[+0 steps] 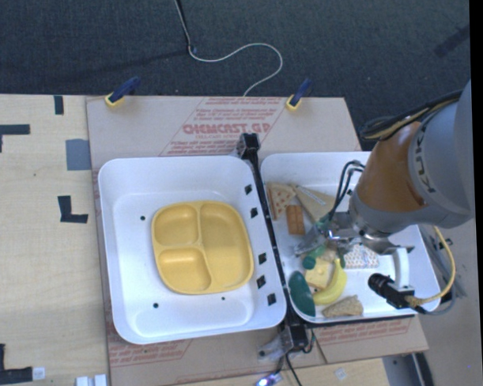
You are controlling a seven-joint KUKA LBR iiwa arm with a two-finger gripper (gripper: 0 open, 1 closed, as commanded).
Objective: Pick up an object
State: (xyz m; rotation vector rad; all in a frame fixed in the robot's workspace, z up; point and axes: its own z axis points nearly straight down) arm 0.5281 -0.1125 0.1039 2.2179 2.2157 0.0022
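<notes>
Near edge of the right bin [412, 315]: a brown bread-like piece [344, 306] against the front wall, a dark green leaf-shaped item [299, 293] at the front left corner, and a banana [333, 285] just behind them. Gripper [326, 239] sits low over the middle of this pile, above the banana and a small green piece [309, 263]; whether the fingers are wide or narrow cannot be told, the wrist and clutter blur together there, and nothing can be seen between them. A pale patterned packet [359, 259] lies just right of the gripper. Farther back: a brown stick-shaped item [294, 220], a cracker [282, 197], a tan wedge [313, 197]. Left bin [124, 232] carries a yellow divided plate [202, 246]. Judgement: reach-and-descend step, grasp not confirmed. Next move calls for closing on a single item, likely the banana, then a straight lift clear of neighbours touching it.
</notes>
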